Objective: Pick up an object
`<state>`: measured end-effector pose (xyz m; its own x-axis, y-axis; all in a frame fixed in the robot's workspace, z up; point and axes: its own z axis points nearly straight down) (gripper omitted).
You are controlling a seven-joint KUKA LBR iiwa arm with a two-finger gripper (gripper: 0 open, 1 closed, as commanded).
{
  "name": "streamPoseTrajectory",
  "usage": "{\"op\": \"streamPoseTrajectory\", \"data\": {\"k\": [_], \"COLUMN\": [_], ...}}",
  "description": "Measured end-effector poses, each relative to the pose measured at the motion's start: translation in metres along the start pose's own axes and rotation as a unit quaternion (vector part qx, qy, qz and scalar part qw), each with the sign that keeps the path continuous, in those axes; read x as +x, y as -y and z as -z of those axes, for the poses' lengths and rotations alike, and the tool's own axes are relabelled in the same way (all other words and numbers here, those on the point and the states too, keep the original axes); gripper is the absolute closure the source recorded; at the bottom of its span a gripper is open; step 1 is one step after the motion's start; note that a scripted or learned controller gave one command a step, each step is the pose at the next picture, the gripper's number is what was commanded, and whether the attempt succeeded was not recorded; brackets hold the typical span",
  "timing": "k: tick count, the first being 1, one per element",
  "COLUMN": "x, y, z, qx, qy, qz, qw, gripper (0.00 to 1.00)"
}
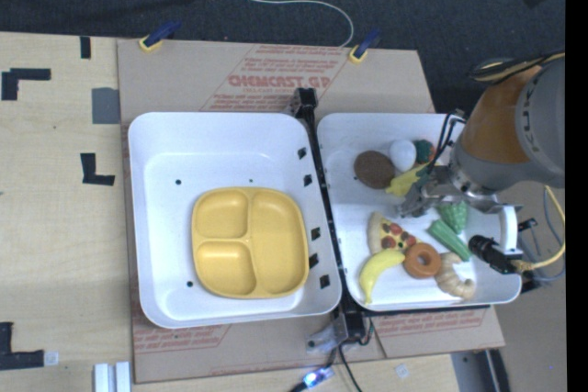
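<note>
We are reaching into the right bin from the right, with the gripper hanging low among crowded toy food, and we cannot tell its state from this angle. Candidate objects are lying all around it: a brown round piece and a white ball just behind, a green piece beside it, a pizza slice, a donut and a banana toward the front. We are judging the risk as clutter: closing here could pinch two items, nudge one away, or slip off a rounded shape. The yellow divided plate is sitting alone in the left bin.
</note>
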<state>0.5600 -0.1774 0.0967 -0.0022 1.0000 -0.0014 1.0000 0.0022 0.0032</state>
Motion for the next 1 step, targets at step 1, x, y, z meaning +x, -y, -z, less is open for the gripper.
{"op": "streamPoseTrajectory", "data": {"k": [1], "x": [0.0], "y": [0.0077], "z": [0.0457], "qx": [0.001], "qy": [-0.001], "qz": [-0.001], "qw": [1.0], "gripper": [1.0]}}
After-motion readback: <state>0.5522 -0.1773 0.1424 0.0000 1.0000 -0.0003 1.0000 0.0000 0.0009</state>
